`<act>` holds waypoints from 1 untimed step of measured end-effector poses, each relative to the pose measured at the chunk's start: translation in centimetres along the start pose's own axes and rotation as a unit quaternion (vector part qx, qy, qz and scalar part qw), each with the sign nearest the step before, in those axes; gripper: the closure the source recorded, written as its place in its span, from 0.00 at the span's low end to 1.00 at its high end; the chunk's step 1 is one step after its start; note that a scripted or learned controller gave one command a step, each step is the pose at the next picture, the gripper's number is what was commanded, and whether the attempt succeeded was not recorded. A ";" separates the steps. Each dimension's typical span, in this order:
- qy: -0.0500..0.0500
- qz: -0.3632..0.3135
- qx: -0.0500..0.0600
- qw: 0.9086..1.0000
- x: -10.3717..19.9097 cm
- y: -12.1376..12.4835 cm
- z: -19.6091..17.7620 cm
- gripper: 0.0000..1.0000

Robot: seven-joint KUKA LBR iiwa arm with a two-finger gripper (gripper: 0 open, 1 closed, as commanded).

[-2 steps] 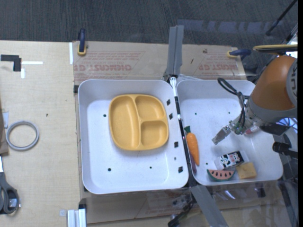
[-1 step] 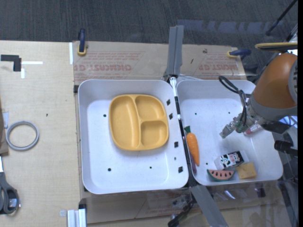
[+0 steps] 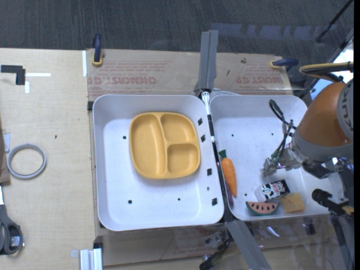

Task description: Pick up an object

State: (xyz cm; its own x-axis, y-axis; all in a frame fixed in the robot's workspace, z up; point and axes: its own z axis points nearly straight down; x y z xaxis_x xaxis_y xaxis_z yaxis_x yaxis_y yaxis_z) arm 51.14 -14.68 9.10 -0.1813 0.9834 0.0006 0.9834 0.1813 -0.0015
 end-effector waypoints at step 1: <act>0.001 0.175 0.001 0.985 4.0 -2.6 0.0 1.00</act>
State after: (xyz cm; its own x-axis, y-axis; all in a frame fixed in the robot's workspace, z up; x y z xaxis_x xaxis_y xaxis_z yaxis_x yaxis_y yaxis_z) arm 47.89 -11.21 9.07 0.1694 0.9855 0.0007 0.9855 -0.1694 -0.0041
